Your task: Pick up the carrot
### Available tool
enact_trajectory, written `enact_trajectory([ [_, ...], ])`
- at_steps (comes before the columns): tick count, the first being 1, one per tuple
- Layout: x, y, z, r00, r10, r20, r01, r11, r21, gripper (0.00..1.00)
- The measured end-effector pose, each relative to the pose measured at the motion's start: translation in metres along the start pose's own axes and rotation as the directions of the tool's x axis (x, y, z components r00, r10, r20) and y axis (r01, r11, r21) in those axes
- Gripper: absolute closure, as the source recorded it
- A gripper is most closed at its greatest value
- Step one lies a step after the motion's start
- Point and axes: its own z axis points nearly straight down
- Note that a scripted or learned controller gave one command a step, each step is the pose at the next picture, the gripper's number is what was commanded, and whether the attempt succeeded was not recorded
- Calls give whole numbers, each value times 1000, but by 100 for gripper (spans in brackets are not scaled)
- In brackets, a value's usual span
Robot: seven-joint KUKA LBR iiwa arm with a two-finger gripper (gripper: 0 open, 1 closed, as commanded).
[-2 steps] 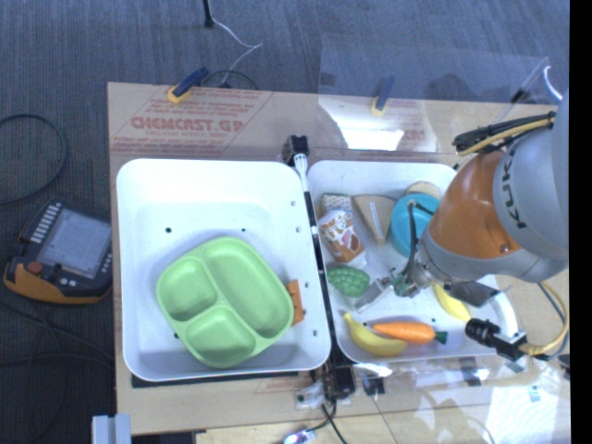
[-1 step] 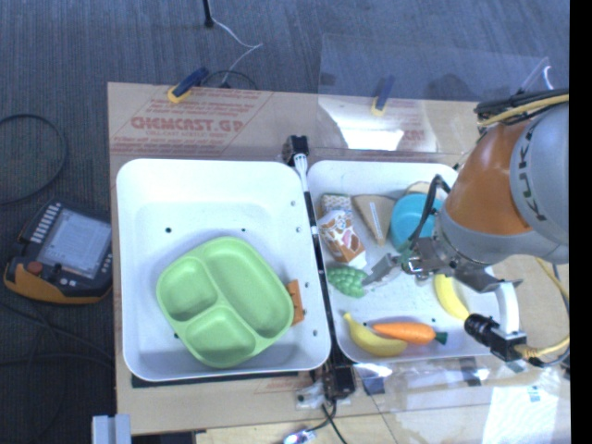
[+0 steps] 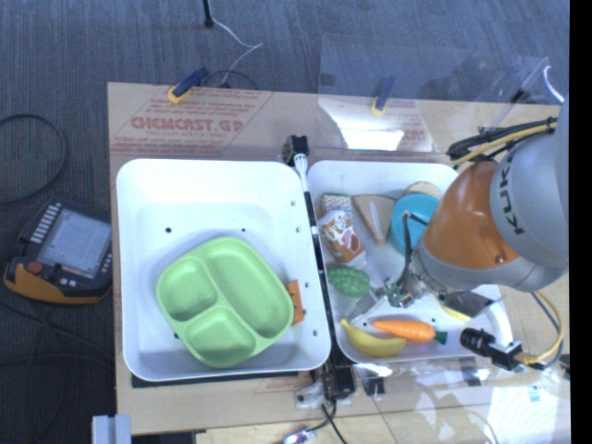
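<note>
Claw (image 3: pixel 396 294) above smooth tapered orange carrot (image 3: pixel 404 329), grip state unclear, curved yellow banana (image 3: pixel 372 341) beside, glossy white right bin (image 3: pixel 493 314)

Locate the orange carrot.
The orange carrot lies at the front of the right white bin, resting against the yellow banana, just below the gripper.

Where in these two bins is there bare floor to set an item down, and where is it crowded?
Left bin: bare white floor along its back, between the far wall and the green divided plate, and beside the plate on the left. Right bin: crowded; carrot on the banana, green toy, packet, arm above.
</note>
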Motion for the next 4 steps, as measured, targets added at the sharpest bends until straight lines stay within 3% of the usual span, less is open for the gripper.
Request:
enact_trajectory([
  [1,0,3,0,942,335,1,-335,942,-7,0],
  [2,-19,-7,0,996,85,1,-85,996,-4,0],
  [3,-5,0,-1,996,87,13,-87,996,-5,0],
  [4,-7,0,-1,995,-104,13,104,995,-4,0],
])
